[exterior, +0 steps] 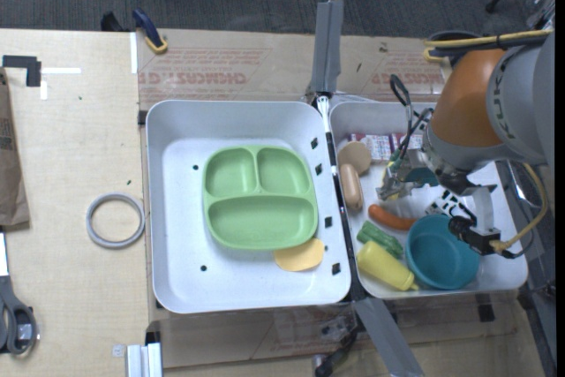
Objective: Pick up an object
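In the camera view, the gripper hangs low over the middle of the right bin; whether it is open cannot be told. Just beside it lie a carrot, a teal bowl and a yellow bottle toward the near edge.

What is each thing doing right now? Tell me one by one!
green divided plate: right way up in the left bin
yellow disc: flat, partly under the plate
teal bowl: open side up, right bin
carrot: lying down
yellow bottle: on its side
gripper: lowered into the right bin
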{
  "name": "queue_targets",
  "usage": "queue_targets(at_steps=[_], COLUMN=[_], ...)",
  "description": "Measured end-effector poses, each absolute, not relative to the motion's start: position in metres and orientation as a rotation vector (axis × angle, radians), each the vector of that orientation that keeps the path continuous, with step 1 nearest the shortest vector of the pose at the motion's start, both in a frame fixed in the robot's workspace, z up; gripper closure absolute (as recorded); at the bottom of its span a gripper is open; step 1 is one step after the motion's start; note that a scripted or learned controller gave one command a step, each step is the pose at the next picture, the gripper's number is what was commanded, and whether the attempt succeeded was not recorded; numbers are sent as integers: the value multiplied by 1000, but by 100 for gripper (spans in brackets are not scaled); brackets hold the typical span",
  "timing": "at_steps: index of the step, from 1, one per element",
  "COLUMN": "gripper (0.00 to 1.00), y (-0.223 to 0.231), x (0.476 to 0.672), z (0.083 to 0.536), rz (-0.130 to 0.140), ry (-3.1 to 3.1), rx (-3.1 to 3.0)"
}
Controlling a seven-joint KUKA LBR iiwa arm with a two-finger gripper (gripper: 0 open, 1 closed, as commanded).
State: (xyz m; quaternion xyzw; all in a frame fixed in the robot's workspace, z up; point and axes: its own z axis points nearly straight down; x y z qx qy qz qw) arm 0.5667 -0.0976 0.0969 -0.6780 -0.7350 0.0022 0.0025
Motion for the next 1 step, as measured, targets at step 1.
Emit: queue_targets(at_steps=[1], gripper=[100], y=[-35], x=[631], z=[190], rz=[4], ry=[-2344], rx=[-2090])
